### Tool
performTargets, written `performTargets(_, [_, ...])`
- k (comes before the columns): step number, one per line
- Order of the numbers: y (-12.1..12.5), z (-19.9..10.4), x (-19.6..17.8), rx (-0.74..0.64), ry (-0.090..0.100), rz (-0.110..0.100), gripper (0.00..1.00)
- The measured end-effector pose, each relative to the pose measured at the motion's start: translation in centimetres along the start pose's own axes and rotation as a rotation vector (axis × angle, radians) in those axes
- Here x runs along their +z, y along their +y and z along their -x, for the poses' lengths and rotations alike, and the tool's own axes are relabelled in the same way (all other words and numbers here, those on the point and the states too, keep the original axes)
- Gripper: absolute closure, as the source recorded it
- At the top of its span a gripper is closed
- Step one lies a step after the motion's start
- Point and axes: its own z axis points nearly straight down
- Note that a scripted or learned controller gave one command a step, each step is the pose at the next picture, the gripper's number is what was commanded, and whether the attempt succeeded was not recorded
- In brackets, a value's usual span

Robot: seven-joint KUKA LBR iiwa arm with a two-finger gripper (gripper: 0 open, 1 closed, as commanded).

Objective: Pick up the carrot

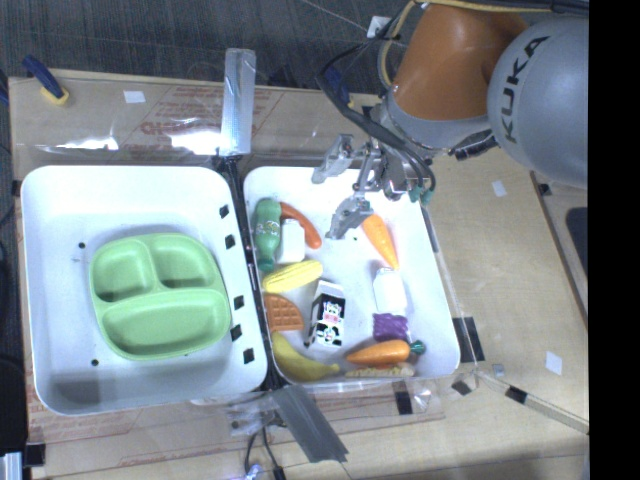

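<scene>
A carrot with a green top lies at the front of the right bin, beside a purple piece. A second orange, cone-shaped carrot-like piece lies near the bin's back right. My gripper hangs over the back of the right bin, just left of that cone-shaped piece. Its fingers are open, with nothing between them.
The right bin also holds a green bottle, an orange-red curved piece, corn, a waffle, a banana, a milk carton and a white bottle. A green divided plate sits in the left bin.
</scene>
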Motion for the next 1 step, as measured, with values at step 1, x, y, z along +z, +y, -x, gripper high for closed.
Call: performTargets(1, [-5.57, 0.76, 4.76, -0.036, 0.004, 0.001, 0.00])
